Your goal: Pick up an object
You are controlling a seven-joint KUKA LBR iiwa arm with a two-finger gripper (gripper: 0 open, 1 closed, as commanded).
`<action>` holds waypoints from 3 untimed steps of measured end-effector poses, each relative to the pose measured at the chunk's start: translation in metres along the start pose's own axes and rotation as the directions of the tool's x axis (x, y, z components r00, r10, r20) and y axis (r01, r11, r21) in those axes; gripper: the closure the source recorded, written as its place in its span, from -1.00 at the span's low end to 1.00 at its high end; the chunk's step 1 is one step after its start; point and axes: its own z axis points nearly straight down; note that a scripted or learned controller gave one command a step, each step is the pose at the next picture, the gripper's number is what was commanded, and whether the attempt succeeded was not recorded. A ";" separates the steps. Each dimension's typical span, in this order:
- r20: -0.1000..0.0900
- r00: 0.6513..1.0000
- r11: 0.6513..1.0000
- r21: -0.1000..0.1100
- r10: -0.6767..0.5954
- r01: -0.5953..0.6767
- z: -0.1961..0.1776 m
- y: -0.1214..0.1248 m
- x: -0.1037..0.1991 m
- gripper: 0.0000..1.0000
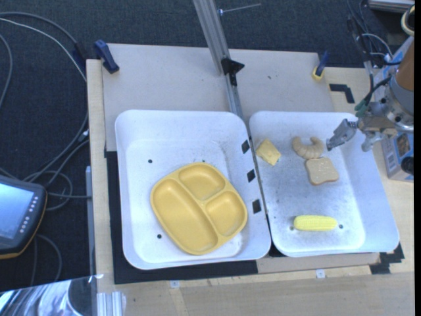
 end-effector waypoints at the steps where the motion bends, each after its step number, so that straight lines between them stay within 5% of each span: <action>1: -0.001 1.000 1.000 0.002 0.001 -0.001 0.053 -0.010 0.005 -1.00; 2: -0.001 1.000 1.000 0.002 0.000 0.000 0.114 -0.005 0.009 -1.00; 3: 0.000 1.000 1.000 -0.007 -0.001 0.001 0.099 -0.003 0.008 1.00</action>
